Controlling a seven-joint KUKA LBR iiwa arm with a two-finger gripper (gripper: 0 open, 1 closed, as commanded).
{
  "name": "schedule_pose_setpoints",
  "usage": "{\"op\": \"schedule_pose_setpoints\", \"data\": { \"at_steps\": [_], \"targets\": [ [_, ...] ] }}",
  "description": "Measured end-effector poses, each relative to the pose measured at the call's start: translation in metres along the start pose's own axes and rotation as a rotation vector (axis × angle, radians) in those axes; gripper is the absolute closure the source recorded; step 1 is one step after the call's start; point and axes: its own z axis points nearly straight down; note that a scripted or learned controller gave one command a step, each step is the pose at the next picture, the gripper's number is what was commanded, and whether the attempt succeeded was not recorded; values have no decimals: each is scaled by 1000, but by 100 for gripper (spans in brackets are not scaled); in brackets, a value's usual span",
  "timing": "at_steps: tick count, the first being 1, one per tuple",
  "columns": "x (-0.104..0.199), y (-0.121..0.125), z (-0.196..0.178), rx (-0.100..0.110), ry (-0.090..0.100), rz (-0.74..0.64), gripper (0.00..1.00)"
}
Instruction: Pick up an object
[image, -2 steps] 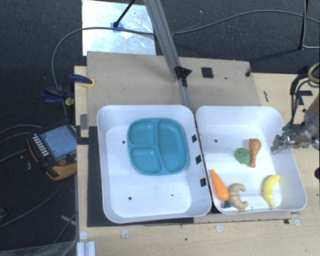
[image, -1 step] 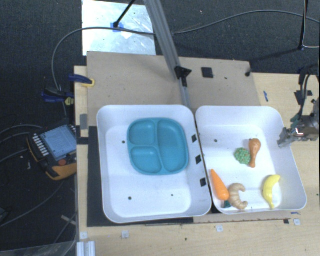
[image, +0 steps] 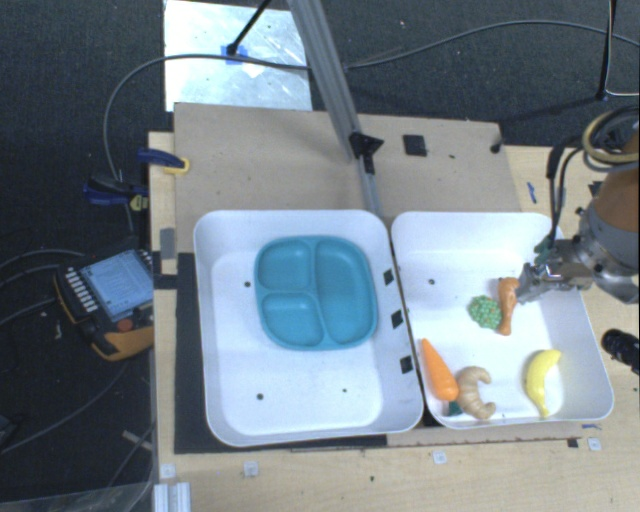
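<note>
Two white bins sit side by side on the bench. The left bin (image: 225, 400) holds a blue plate (image: 315, 292) with three sections, lying flat near the middle of the bin.

The right bin (image: 450, 240) holds toy food. A carrot (image: 438, 368) lies close to the bin's left wall, pointing up and to the left. Just beside it, on its right, is a tan curled piece (image: 476, 390) that touches or nearly touches the carrot's fat end. A small dark green bit peeks out under these two, too small to name. Higher up, near the middle of this bin, is a green bunch (image: 485, 312) like broccoli. An orange piece (image: 507, 303) stands right against it on its right side. A yellow banana (image: 541, 378) lies near the front right corner, well apart from the others.

The gripper (image: 532, 276) comes in from the right and is just at the top of the orange piece. I cannot tell if it is gripping that piece or just touching it.
</note>
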Motion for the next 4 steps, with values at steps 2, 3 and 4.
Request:
{"op": "schedule_pose_setpoints", "data": {
  "at_steps": [2, 3, 4],
  "targets": [
    [104, -1, -9, -1, 1, -2, 100],
    [158, -1, 10, 1, 1, 0, 100],
    [207, -5, 7, 0, 0, 0, 100]
  ]
}}
